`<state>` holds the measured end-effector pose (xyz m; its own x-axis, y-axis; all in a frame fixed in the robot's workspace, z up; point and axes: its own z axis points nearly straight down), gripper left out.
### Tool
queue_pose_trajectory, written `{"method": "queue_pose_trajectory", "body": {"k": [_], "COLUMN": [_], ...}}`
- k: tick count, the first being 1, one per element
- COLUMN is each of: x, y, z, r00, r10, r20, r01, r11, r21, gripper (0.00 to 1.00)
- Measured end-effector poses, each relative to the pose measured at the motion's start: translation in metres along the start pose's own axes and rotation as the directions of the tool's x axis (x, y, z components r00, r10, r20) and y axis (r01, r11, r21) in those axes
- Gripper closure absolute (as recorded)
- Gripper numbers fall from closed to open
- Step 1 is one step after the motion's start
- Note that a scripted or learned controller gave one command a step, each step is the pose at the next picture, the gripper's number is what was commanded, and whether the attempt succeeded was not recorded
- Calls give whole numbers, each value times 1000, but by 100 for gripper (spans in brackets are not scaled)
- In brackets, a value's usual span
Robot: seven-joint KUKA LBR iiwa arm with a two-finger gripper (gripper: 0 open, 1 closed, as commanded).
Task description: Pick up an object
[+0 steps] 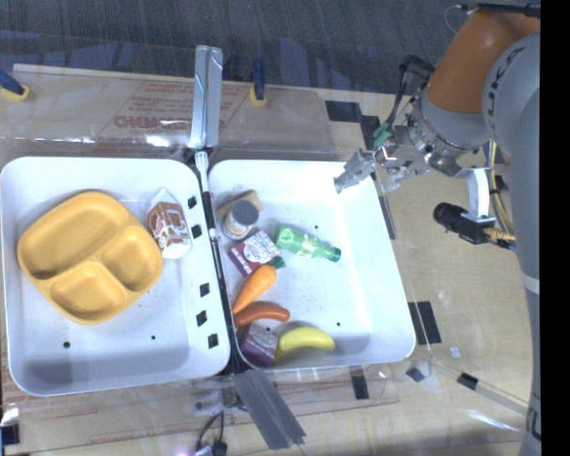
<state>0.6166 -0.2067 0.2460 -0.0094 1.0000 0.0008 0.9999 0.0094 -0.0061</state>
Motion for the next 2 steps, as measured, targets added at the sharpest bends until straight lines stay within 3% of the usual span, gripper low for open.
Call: {"method": "queue_pose_trajectory", "body": {"k": [1,2], "x": [37,68], "y": [1,2], "z": [103,155], "r00": [992,997], "r10": [-126,-81], "r20": [0,2], "r01": [126,81], "r11": [992,997], "r21": [0,-4], "gripper": [0,0]}}
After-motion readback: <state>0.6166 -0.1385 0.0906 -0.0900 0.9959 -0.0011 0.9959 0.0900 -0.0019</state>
